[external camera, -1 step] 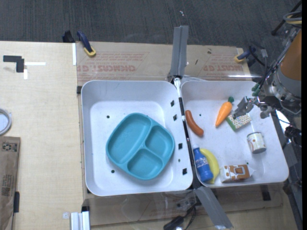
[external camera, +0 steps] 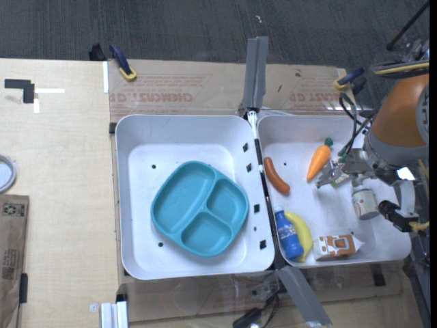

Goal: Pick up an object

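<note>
— Where's your gripper (external camera: 332,178)?
— Low in the right bin (external camera: 300,130), just right of the carrot (external camera: 318,161). I can't tell how the claw stands.
— Other things there?
— I see a sausage (external camera: 276,175), banana (external camera: 300,231), blue bottle (external camera: 287,235) and carton (external camera: 336,246). A blue plate (external camera: 199,208) lies in the left bin (external camera: 136,183).

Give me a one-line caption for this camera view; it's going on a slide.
Gripper low in the right bin beside a toy carrot; blue divided plate in the left bin.

blue divided plate (external camera: 199,208), orange carrot (external camera: 318,161), yellow banana (external camera: 301,234), blue bottle (external camera: 287,236), white bins (external camera: 130,203)
</note>
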You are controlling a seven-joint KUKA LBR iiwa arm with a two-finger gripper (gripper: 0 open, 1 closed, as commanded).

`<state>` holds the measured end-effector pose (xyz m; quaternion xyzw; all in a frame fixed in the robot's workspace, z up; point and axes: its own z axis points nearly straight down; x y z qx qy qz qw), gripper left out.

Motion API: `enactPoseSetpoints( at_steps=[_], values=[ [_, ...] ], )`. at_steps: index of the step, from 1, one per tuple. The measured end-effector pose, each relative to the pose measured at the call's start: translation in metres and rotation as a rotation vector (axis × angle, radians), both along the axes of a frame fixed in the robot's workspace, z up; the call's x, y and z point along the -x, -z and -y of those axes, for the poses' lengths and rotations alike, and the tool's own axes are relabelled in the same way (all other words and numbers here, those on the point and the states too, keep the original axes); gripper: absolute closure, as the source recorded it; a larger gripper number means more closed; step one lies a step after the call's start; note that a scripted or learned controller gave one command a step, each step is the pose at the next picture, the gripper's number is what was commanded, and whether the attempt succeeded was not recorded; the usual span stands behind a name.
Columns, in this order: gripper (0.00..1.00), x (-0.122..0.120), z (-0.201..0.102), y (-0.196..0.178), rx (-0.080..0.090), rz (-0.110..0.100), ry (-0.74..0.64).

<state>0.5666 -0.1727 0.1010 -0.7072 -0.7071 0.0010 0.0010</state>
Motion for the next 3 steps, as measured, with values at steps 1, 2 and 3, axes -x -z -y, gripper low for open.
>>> enactPoseSetpoints(
  at_steps=[1, 2, 3],
  values=[
    [0.0, -0.03, -0.025, 0.009, 0.001, 0.002, 0.083],
    [0.0, -0.053, -0.046, 0.01, 0.0, -0.004, -0.03],
    [0.0, -0.028, -0.022, 0.009, 0.0, 0.001, 0.056]
  ],
)
